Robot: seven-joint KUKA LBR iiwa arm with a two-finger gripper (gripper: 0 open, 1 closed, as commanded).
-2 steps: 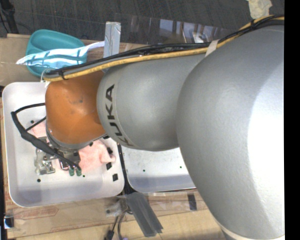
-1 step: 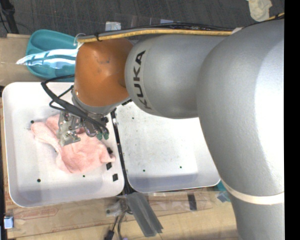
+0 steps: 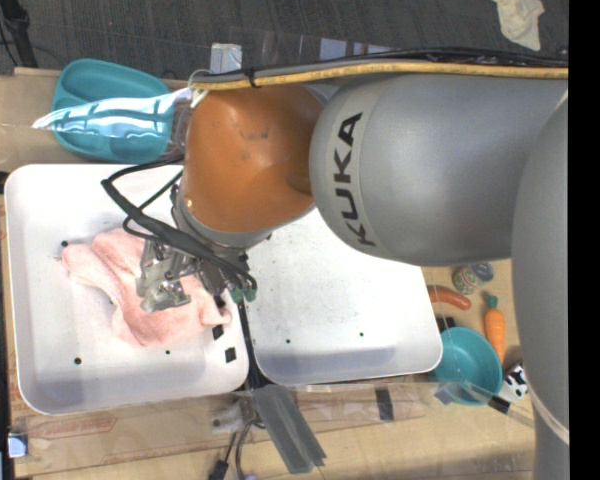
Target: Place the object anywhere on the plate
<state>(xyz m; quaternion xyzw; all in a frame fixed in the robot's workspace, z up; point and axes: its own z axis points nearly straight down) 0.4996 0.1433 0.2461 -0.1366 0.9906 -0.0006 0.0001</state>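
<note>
The pincer [image 3: 165, 286] sits low over the crumpled pink cloth [image 3: 115, 278] in the left white bin [image 3: 30, 298]; can't tell if it's open or closed. The big grey arm with its orange band [image 3: 245, 158] covers much of the right white bin [image 3: 360, 308]. A teal bowl [image 3: 100, 108] sits beyond the bins, and a small orange carrot [image 3: 495, 333] lies on the tabletop at right.

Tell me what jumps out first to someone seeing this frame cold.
The big grey arm with its orange band fills the upper right and reaches over the two white bins. Its gripper hangs right over a crumpled pink cloth in the left bin. A teal bowl with a blue-and-white packet sits at the upper left.
</note>
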